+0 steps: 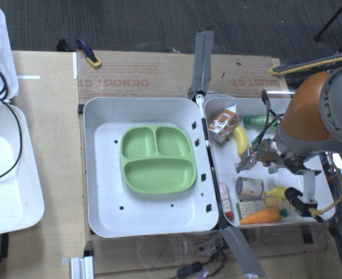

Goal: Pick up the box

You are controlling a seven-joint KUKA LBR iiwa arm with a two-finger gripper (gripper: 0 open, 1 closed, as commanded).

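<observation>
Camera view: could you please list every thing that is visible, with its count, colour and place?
Left bin: one, white, middle of the bench.
Divided plate: one, green, three compartments, lying in the left bin.
Right bin: one, white, beside the left bin.
Box: one, brown and white, far left part of the right bin.
Banana: one, yellow, just right of the box.
Bottle: one, green, far side of the right bin.
Can: one, silver, near half of the right bin.
Carrot: one, orange, near edge of the right bin.
Gripper: one, grey metal, above the right bin, between banana and can.
</observation>
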